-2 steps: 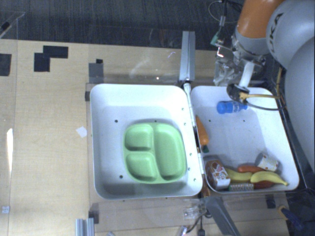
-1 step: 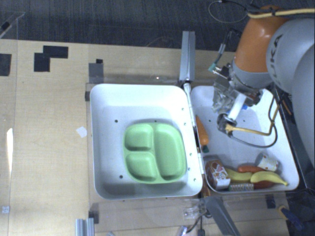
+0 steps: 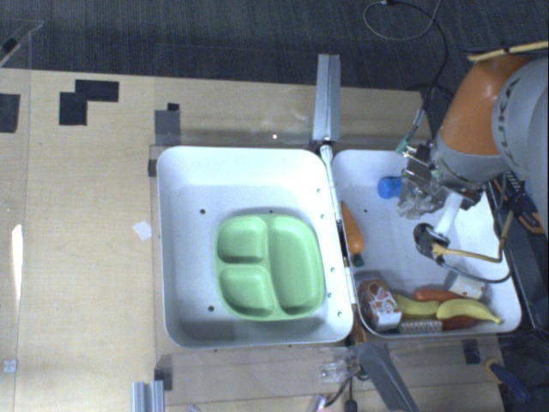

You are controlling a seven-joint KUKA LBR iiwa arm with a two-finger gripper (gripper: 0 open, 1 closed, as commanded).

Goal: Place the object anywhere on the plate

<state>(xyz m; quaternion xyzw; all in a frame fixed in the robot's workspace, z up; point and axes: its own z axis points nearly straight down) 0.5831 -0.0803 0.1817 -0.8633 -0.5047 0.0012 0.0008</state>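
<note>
with the gripper (image 3: 418,197) poised over the far part of the right bin (image 3: 369,166), jaw state not discernible, a blue object (image 3: 389,186) just to its left should be centred on before being carried to the green divided plate (image 3: 269,265) in the left bin (image 3: 184,230).

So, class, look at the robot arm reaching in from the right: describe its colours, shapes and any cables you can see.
The arm is bulky and rounded, grey with an orange band above the wrist. The wrist narrows to a small metallic gripper of grey and dark parts. A thin dark cable with a yellowish stretch loops below it.
</note>
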